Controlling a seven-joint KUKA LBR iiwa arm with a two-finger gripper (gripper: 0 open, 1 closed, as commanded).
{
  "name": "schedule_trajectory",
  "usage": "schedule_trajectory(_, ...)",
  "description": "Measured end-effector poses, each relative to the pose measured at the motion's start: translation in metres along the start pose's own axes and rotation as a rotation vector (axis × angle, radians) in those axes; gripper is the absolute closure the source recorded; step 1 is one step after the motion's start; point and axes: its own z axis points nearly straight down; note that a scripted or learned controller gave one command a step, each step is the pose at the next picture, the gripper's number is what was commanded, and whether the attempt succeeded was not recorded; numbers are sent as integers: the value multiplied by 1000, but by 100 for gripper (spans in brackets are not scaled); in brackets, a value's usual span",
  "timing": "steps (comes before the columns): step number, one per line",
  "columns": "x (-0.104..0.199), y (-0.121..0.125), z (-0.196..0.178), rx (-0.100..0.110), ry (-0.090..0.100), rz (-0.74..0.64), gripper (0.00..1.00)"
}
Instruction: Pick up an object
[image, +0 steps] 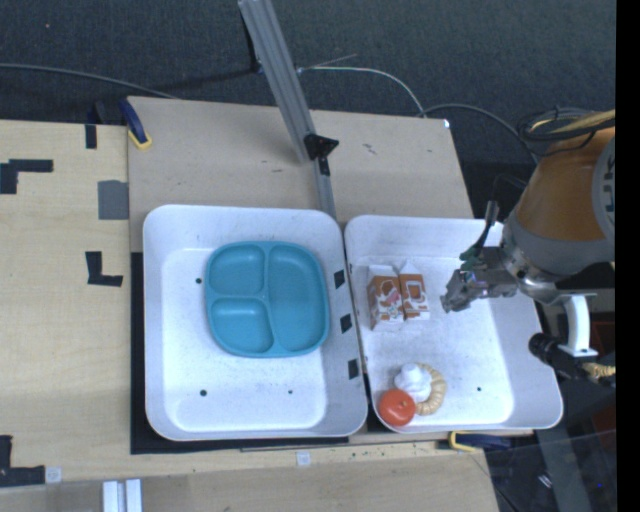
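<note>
Brown snack packet (398, 297) lies flat, long axis left-right, beside the gripper (458, 296), jaws' state unclear.

The arm (570, 215) has a broad, rounded orange band above the wrist, with pale grey casing showing at its far right. Below the band sits a grey metallic wrist section. The gripper (458, 297) is dark grey and blocky, and a thin dark cable (489, 225) rises beside it.
</note>
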Motion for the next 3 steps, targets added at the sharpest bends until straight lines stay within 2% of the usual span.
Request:
schedule_trajectory(2,111,32,13,-1,0,-3,100)
schedule_trajectory(3,156,48,1,-2,0,-1,100)
